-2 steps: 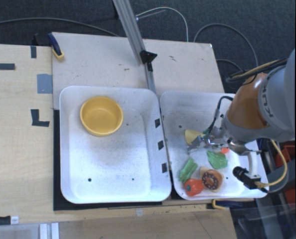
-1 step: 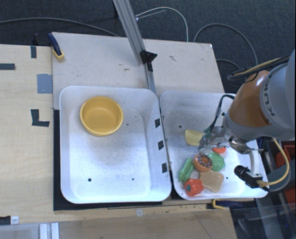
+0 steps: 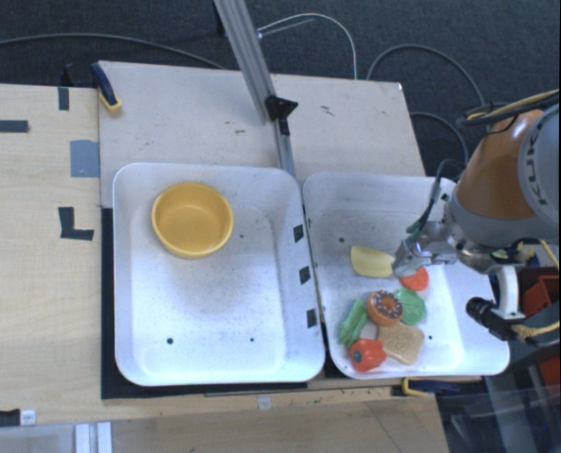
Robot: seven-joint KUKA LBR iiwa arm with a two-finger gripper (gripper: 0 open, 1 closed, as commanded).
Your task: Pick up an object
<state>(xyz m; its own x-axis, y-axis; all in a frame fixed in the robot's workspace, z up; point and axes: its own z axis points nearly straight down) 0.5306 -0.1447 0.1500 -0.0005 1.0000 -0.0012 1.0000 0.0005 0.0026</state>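
Pale wooden tabletop (image 3: 35,281) carries two white bins side by side. Left bin (image 3: 214,347) holds a yellow bowl (image 3: 193,218). Right bin (image 3: 450,347) holds toy food: a yellow piece (image 3: 371,261), a doughnut (image 3: 386,307), green pieces (image 3: 353,321), a red pepper (image 3: 365,353), a toast slice (image 3: 403,343). The hand (image 3: 413,260) sits low just right of the yellow piece, above a small red item (image 3: 415,278); whether it grips anything cannot be told.
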